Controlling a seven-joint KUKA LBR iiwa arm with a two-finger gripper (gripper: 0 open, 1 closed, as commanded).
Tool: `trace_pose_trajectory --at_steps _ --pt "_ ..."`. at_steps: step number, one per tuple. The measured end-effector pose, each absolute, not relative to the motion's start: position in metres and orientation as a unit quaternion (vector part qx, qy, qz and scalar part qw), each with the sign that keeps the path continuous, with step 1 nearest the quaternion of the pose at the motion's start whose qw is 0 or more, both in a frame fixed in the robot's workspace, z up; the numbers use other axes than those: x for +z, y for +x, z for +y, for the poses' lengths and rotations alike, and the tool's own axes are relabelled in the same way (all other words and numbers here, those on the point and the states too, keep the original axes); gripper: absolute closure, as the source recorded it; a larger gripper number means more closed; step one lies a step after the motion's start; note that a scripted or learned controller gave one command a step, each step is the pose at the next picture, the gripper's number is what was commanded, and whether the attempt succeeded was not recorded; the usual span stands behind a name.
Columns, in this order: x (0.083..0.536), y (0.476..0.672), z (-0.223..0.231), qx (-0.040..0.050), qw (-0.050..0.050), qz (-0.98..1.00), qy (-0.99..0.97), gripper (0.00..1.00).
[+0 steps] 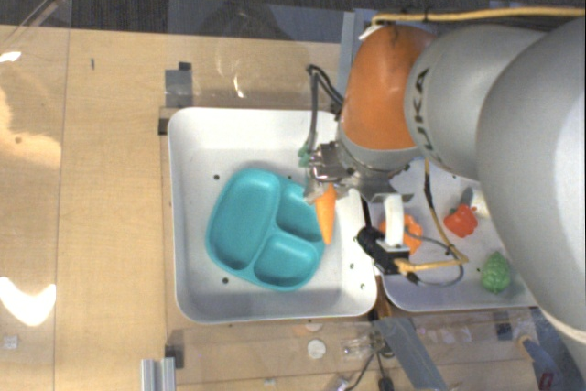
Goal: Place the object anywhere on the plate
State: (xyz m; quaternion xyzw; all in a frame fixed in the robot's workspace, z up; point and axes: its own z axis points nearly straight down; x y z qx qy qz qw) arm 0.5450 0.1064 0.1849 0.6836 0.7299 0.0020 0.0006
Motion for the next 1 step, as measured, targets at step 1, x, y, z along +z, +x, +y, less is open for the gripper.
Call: trace_pose_trajectory --at_steps 1 --pt "0.1850 0.5452 0.1058 0.0021 0.001 0.729 0.684 0.00"
